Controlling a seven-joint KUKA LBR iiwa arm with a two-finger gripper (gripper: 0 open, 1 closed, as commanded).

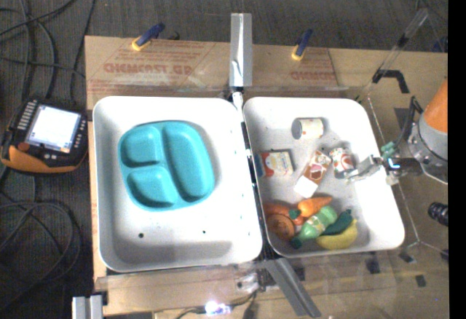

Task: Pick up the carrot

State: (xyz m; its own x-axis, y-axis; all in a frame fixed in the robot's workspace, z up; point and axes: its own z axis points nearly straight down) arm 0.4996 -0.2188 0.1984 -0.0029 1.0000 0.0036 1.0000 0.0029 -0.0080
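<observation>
The carrot (314, 205) is orange with a tapered tip and lies in the right bin (378, 234), among other toy foods near the bin's front. My gripper (362, 169) reaches in over the bin's right wall, hovering above the floor to the upper right of the carrot and apart from it. It sits just right of two small red-and-white packets (331, 162). The arm's orange band (448, 112) is at the right edge of the view.
Around the carrot lie an orange round fruit (279, 223), a green vegetable (322, 223), a yellow banana (339, 237), a white card (306, 185), a small carton (278, 162) and a white can (309, 127). The left bin (109, 237) holds a blue divided plate (167, 163).
</observation>
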